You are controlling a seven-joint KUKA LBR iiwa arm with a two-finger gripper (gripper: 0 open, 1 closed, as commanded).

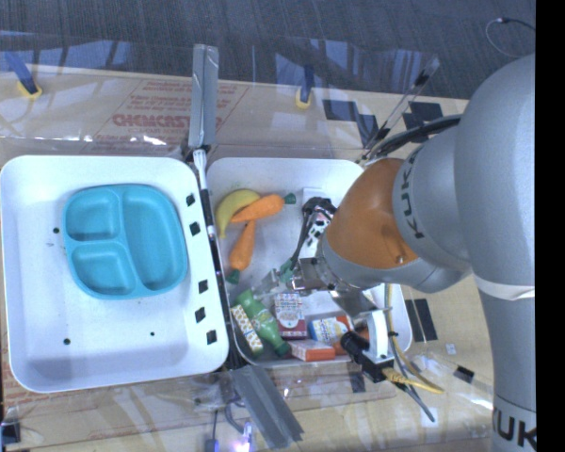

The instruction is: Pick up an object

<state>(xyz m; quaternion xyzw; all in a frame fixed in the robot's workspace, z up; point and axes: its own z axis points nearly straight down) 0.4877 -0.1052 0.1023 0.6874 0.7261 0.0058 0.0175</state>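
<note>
The right bin [264, 172] holds a yellow banana [230, 205], two orange carrots [258, 208] [242, 245], a green bottle [260, 320] and several small packets [313, 330]. The grey arm with its orange band [372, 229] reaches in from the right and hangs low over this bin. My gripper [301, 273] is down among the items near the bin's middle, just above the packets and right of the lower carrot. The wrist hides most of it.
The left bin [19, 281] holds a light blue divided plate [124, 238]. A grey divider post [203, 92] stands between the bins at the back. Clear plastic sheeting and tape cover the bench around them.
</note>
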